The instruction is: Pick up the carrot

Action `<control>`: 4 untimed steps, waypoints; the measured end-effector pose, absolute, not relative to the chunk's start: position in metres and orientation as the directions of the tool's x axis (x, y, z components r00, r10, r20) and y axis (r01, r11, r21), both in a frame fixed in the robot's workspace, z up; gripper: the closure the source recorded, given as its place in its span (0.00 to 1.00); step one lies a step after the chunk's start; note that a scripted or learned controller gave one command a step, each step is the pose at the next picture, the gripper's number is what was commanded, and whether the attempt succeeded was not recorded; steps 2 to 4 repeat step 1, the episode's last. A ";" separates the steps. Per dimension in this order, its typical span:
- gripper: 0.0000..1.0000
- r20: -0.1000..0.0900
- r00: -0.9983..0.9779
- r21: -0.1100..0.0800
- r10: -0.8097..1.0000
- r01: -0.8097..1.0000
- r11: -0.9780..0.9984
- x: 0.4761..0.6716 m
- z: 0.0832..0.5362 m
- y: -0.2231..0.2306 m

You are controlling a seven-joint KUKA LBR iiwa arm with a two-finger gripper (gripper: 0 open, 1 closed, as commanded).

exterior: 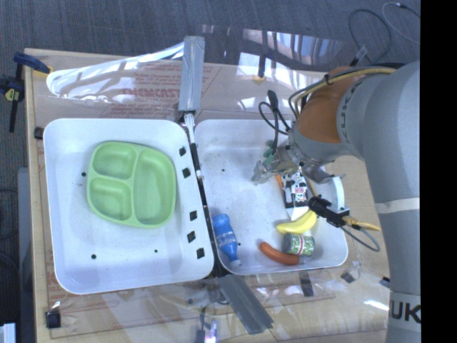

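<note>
From above, my pincer [275,168] hangs low over the right shallow white plastic bin [243,138], near its far right side. I cannot tell how wide it is open or if it has hold of anything. A thin orange carrot [279,181] pokes out just beside my pincer tips. Nearer the front of this bin lie a yellow banana [298,223], a small green can [299,245], a red sausage [277,254] and a blue plastic bottle [226,239]. The left white bin [64,263] holds a light green tray with three parts [132,184].
</note>
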State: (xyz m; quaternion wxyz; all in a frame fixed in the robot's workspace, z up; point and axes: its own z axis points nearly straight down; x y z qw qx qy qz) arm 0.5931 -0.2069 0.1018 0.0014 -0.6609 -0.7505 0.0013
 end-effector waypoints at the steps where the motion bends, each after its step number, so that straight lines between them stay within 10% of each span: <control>1: 1.00 0.000 0.018 -0.002 1.000 1.000 -0.018 0.587 0.184 -0.211; 4: 1.00 0.000 0.018 -0.002 1.000 1.000 -0.018 0.587 0.184 -0.211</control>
